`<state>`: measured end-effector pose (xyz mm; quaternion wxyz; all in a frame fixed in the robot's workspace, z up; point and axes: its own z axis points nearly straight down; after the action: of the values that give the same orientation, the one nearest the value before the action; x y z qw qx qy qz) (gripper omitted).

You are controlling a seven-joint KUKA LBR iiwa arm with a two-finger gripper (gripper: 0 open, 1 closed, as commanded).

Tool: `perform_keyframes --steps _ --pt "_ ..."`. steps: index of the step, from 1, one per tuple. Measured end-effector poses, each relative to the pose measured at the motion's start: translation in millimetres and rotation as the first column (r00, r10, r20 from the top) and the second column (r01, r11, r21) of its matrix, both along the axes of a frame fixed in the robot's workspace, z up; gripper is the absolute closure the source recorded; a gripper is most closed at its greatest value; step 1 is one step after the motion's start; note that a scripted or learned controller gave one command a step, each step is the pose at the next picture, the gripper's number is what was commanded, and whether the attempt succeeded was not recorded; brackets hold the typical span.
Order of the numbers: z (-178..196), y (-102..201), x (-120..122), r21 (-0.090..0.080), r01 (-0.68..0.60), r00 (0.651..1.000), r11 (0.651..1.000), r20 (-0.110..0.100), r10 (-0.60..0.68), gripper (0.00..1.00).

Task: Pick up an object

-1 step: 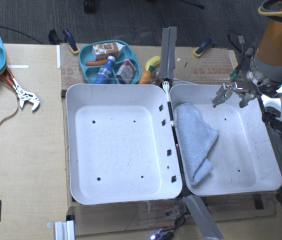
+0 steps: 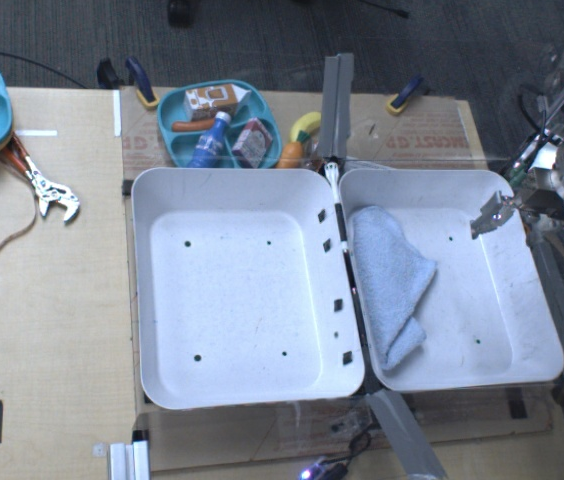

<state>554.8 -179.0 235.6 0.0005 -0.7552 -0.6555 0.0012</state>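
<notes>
A light blue-grey folded cloth (image 2: 390, 273) lies crumpled along the left side of the right bin (image 2: 522, 298), reaching from its upper left down toward the lower middle. My gripper (image 2: 490, 216) hangs over the upper right part of that bin, well to the right of the cloth and apart from it. The arm enters at the right edge of the view.
The left bin (image 2: 152, 298) sits beside the right one, with a grey divider rail (image 2: 338, 108) between them. Behind the bins stands a teal tray (image 2: 220, 123) with several small items. A wrench (image 2: 50, 193) lies on the bench at far left.
</notes>
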Motion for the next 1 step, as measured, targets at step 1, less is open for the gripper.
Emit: perform_keyframes --steps 1 --pt "-142.6 1.8 -36.4 0.001 -0.025 1.0 1.0 0.002 0.025 0.0"
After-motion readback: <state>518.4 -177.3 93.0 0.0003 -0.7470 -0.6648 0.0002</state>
